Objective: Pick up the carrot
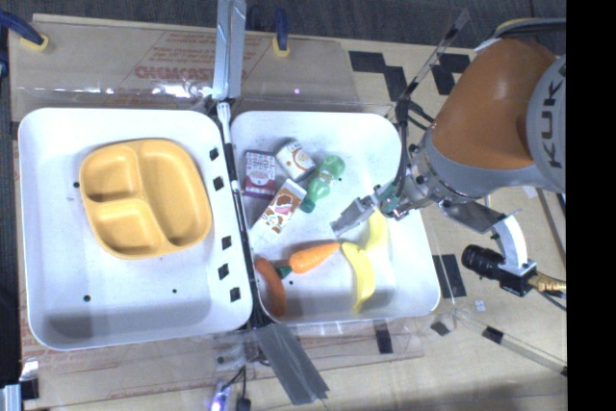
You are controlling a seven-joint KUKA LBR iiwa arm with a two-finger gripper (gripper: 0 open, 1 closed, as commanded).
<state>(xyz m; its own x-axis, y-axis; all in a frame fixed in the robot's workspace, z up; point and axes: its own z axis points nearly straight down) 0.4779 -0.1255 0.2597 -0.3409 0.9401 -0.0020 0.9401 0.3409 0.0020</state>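
Pincer (354, 217) hovers just above banana (363, 267), beside carrot (313, 258).

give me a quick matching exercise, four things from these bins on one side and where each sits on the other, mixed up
Things:
1. yellow divided plate
2. carrot
3. banana
4. green bottle

Places:
A. right bin, lying just right of the carrot
B. left bin
C. right bin, upper middle, beside the small cartons
D. right bin, near the front, its green end pointing left

Pairs: 1-B, 2-D, 3-A, 4-C
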